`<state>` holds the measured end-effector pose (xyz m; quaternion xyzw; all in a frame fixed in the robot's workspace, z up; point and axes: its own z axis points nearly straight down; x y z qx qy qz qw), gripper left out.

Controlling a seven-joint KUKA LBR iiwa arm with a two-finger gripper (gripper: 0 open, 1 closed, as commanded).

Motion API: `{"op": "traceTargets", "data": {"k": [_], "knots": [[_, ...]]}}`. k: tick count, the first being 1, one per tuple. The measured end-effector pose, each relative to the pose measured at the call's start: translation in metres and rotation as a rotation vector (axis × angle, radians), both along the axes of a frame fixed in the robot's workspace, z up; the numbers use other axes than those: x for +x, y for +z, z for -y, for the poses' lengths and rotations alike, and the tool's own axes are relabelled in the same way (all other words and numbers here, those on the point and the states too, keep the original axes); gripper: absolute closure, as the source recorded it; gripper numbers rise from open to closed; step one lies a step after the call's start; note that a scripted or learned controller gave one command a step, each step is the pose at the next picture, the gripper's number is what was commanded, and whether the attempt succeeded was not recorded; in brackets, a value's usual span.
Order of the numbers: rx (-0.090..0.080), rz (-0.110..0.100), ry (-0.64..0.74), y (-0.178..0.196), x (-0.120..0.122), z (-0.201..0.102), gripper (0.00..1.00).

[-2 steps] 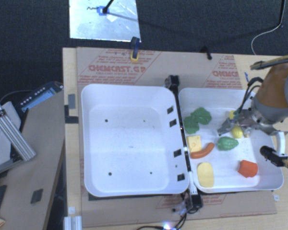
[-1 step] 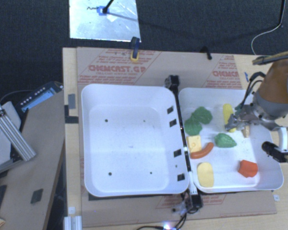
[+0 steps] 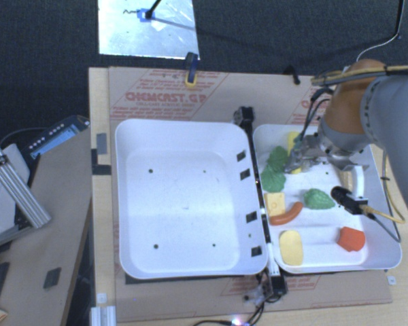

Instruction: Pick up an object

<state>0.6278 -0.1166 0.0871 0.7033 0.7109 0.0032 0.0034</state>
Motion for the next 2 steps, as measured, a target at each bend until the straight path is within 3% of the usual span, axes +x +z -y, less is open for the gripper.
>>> {"op": "traceTargets", "data": {"k": [1,2], "knots": [[0.000,0.015,0.001,0.169,0.046,-0.053,1.00],[0.003,-0.011,-0.001,0.162,-0.018,-0.117,1.00]]}}
